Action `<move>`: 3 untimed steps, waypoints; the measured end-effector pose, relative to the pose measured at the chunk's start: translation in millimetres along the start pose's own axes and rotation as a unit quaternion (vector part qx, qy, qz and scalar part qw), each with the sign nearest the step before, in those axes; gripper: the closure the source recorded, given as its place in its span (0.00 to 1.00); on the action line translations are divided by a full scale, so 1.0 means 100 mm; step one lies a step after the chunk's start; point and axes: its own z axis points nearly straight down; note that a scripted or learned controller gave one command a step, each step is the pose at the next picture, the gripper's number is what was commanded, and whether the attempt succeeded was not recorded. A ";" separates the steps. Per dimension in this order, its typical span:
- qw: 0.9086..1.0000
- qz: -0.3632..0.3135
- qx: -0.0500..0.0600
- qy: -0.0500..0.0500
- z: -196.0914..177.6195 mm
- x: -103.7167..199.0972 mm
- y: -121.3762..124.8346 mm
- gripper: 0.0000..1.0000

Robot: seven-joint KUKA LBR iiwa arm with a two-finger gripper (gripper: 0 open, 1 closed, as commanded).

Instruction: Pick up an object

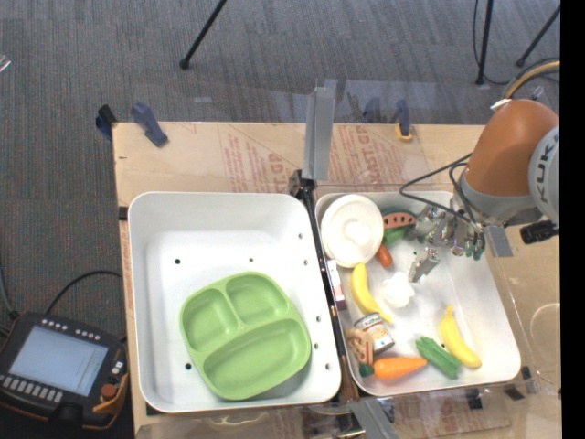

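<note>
Camera view from above: arm reaching into the right bin, nothing lifted.

I see the gripper hanging low over the middle of the right bin, just above a small white lump whose identity I can't make out at this size. Its two fingers look parted, though the wiring around the wrist makes that hard to judge, and I see nothing between them. Near it lie a white bowl at the bin's far left corner, a banana below the bowl, a second banana by the near right wall, a carrot, a green vegetable and a small can. On the worktop the left bin holds a green divided plate.
</note>
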 end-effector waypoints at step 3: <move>0.999 -0.032 0.006 -0.010 0.00 1.66 -0.05 0.00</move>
